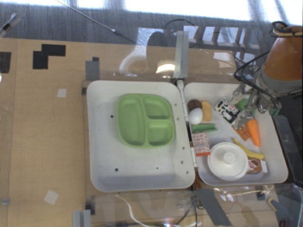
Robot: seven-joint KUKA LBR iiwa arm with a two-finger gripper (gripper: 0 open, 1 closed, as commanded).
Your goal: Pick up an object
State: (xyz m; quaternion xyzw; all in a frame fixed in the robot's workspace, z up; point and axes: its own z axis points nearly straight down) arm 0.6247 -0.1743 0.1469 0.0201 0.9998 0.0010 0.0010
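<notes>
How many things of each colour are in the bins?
Green: 2, divided plate, pod
White: 2, egg, round lidded bowl
Orange: 1, carrot
Yellow: 1, banana
Brown: 1, ball
Total: 7; the small packets are too unclear to count.

High slanted view over both bins (94, 174)

- Bright daylight enters from the far side, blowing out the top strip to white.
- Glare patches sit on the clear panel (156, 63) beyond the left bin (102, 141).
- Soft shadows fall toward the near edge.
- Overall slightly soft, low-resolution focus.
</notes>
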